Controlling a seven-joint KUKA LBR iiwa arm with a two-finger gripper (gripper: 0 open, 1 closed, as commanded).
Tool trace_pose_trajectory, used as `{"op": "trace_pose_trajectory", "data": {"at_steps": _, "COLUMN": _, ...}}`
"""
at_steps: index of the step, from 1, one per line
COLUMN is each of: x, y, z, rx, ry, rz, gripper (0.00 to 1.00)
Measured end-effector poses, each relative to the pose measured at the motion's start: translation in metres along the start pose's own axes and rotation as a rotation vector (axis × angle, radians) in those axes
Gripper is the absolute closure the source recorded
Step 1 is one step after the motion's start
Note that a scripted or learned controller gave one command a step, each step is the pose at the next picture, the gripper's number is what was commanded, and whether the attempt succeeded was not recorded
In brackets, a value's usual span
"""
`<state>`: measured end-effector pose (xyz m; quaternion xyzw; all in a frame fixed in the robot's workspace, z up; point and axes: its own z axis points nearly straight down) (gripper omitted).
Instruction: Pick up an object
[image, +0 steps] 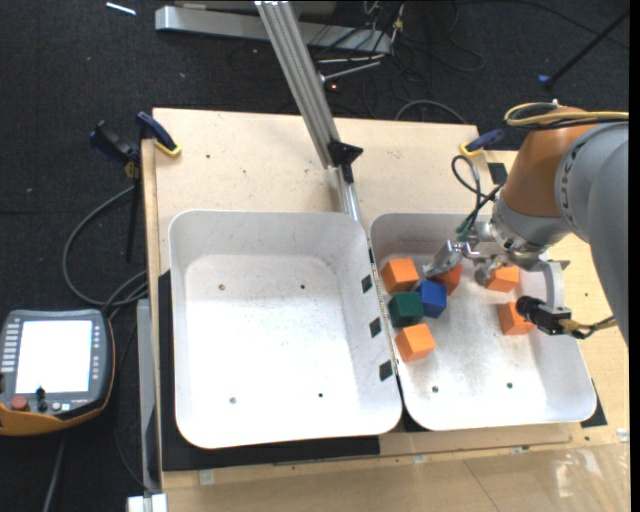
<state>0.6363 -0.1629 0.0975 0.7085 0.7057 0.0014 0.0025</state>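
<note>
Pick not done, by my read. Tool (470, 255) low in right white plastic bin (560, 400), beside cluster of small foam blocks: orange (401, 272), blue (433, 298), green (405, 307), orange (416, 341). Tool state: cannot tell (wrist hardware obscures). All blocks seem resting in bin; grasp and lift remain.

Bench (250, 165): pale, matt, speckled board. Two bins (270, 320) on it: smooth white plastic, slightly glossy. Blocks (415, 341) in bench's right bin: matt, plain-coloured faces.
</note>
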Motion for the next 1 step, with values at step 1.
{"op": "trace_pose_trajectory", "data": {"at_steps": 1, "x": 0.0025, "y": 0.0013, "z": -0.0115, "rx": -0.003, "ry": -0.001, "rz": -0.005, "gripper": 1.00}}
